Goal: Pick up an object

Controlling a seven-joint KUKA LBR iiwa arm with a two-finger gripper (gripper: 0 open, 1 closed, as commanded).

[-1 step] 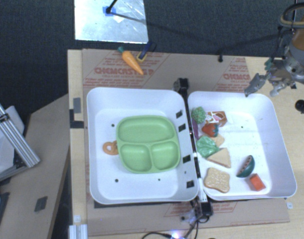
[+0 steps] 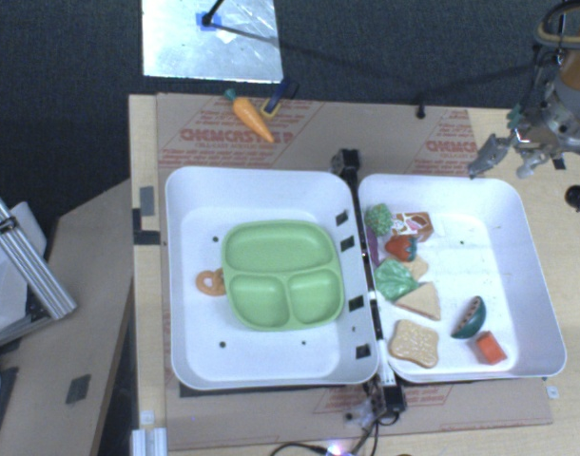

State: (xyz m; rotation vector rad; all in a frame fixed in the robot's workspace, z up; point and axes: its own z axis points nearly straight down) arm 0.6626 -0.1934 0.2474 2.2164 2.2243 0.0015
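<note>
The right bin (image 2: 518, 255) holds several toy foods along its left side and near its front edge: a broccoli floret (image 2: 378, 219), a red and white packet (image 2: 415, 224), a red strawberry-like piece (image 2: 400, 247), a green leaf (image 2: 394, 279), a sandwich wedge (image 2: 421, 302), a bread slice (image 2: 414, 343), a watermelon slice (image 2: 469, 317) and an orange-red block (image 2: 490, 348). My gripper (image 2: 507, 162) hangs above the far rim of that bin at the upper right. It is open, with nothing between its fingers. It is well away from the food.
The left bin (image 2: 190, 217) holds a green divided plate (image 2: 282, 274) and a small pretzel (image 2: 211, 282) at the plate's left. A toy carrot (image 2: 252, 119) lies on the bench behind the bins. A shiny foil sheet (image 2: 212, 27) lies further back.
</note>
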